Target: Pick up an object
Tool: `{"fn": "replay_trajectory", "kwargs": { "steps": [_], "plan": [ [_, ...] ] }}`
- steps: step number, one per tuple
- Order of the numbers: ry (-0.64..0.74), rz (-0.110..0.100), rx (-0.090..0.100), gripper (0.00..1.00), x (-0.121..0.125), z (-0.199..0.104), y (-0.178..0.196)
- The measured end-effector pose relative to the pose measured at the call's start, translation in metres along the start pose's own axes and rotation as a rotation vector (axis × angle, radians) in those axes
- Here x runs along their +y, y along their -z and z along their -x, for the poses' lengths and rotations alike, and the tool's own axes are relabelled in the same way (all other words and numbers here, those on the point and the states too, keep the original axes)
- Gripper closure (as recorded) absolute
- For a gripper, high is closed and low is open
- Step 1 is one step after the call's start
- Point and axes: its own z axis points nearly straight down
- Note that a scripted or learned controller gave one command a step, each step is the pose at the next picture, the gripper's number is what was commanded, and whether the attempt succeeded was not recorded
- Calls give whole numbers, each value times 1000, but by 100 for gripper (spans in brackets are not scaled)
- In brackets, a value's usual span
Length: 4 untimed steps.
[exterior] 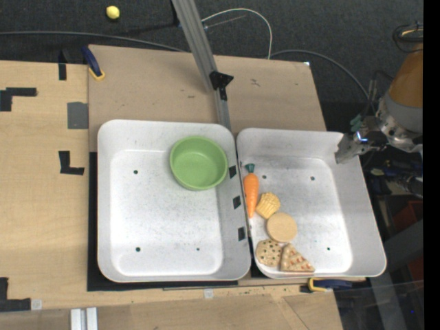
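Nearest you, at the near edge of the right bin [344, 246], sits a pizza slice [296, 260], touching a waffle-patterned cookie [269, 253] just to its left. Now sweep from the left: the wooden surface [41, 205] carries black tape marks, and a yellow ball [113, 12] lies on the dark floor at the far left. Next comes the left bin [124, 239], with a green bowl [199, 161] upright in its far right part, close to the wall between the bins. A grey pole [196, 36] slants down from the far side to meet that wall. Cross into the right bin and you've got the food bunched along its left side: an orange carrot [251, 193] lying lengthwise beside the divider, a yellow corn piece [267, 203] touching it on the right, a round tan biscuit [281, 227] just nearer than the corn. Over at the far right, the tool [346, 149] hangs above the right bin's far right rim, well apart from the food; whether it's apart or together, you cannot tell from here. Nothing is in it.
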Motion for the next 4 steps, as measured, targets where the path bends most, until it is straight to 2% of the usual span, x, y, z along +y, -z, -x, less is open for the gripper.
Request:
{"fn": "replay_trajectory", "kwargs": {
  "steps": [1, 2, 4],
  "plan": [
    [-1, -2, 1, 100, 0, 2, 43],
    [4, -7, 4, 100, 12, -53, 28],
    [6, -7, 5, 100, 20, -169, 33]
  ]
}}
